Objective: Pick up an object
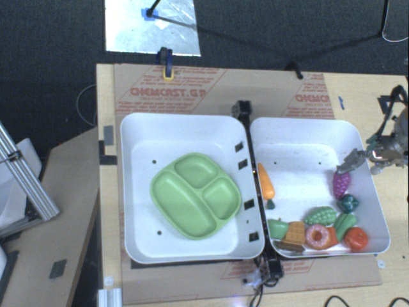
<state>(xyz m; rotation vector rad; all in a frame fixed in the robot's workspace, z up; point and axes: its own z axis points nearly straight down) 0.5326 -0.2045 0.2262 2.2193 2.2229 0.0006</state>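
Note:
My gripper [355,160] reaches in from the right edge, over the right rim of the right bin [300,147]. It hangs just above a purple bunch of toy grapes [341,183] and nothing shows in its grasp. Further toy foods lie in that bin. An orange carrot [265,184] rests by the left wall. A dark teal piece [348,203], a green vegetable [321,215], a pink donut [317,236], a red tomato [356,238] and a tan waffle [294,233] crowd the front right corner.
The left bin [147,139] holds a green divided plate [195,196]. A black divider with clips [246,165] runs between the bins. The middle and back of the right bin's floor are bare white. Cables cross the dark floor beyond the bench.

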